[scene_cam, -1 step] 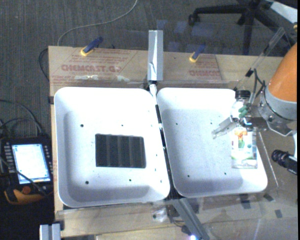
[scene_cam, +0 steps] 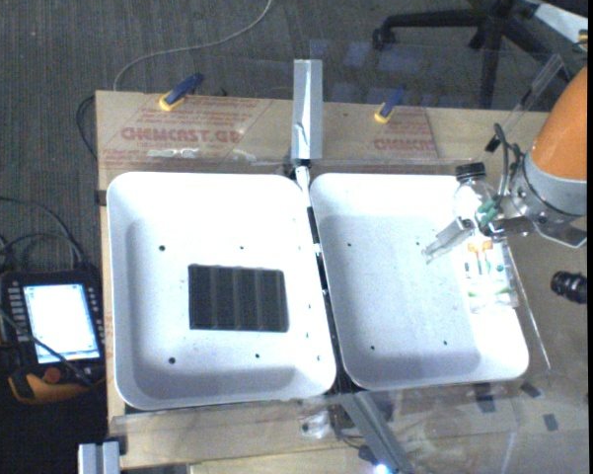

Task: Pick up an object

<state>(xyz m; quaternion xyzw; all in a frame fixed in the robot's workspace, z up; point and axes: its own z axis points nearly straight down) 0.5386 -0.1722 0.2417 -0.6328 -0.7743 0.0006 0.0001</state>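
Fingers (scene_cam: pixel 452 240) are too blurred for me to tell whether they're parted or closed, or gripping anything; they hang over the right bin (scene_cam: pixel 395 363) near its far right side. I see a dark ribbed mat (scene_cam: pixel 238 298) flat in the left bin (scene_cam: pixel 138 215).

Red lettering reading "CHEMCAST", followed by letters too blurred to read, stood on the brown protective sheet (scene_cam: pixel 178 131) behind the left bin (scene_cam: pixel 138 205).
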